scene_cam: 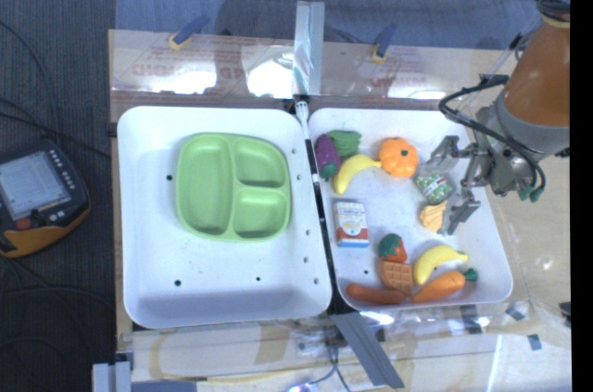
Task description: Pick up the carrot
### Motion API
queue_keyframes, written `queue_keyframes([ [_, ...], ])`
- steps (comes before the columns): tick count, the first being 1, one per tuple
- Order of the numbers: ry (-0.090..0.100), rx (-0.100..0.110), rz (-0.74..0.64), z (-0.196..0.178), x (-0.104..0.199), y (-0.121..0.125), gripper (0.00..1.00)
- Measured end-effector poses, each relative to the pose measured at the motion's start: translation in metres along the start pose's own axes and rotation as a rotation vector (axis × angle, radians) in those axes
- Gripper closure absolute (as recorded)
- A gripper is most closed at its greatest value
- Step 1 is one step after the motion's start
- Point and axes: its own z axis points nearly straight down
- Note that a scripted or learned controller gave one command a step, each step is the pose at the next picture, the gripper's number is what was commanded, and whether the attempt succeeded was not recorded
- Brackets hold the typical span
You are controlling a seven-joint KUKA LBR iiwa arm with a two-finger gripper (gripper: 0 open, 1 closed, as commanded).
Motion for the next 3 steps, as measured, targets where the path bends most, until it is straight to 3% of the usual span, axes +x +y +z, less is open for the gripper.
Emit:
queue_keyframes([
  [1, 0.007, -0.002, 0.122, 0.079, -0.087, -0.01, 0.0],
  [2, -0.012, 0.003, 0.064, 0.149, -0.111, 0.0, 0.0],
  [3, -0.016, 0.007, 0.063, 0.137, -0.113, 0.0, 1.0],
])
